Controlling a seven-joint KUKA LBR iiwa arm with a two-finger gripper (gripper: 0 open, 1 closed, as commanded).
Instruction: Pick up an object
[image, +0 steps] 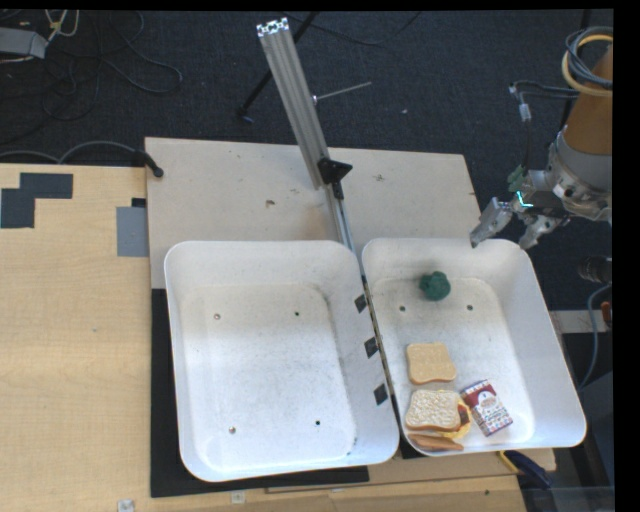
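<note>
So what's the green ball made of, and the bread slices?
The green ball looks soft and fuzzy, maybe felt or foam: dull, no shine. The bread slices look like toy food, likely plastic or foam: neat edges, an even tan crust. It is hard to be sure from here.

Two white bins (270, 290), a dark green ball (435, 286), tan bread slices (430, 363), a red-and-white carton (487, 408).

Right bin (545, 330) contents: dark green ball (434, 286) near the far end, sitting alone. Toast slice (430, 363) lies flat mid-bin. Just beside it toward the near edge, a sandwich (436, 415), bread on top, possibly meat layers under it. Small red-and-white carton (487, 408) touching the sandwich's right side, lying tilted.
</note>
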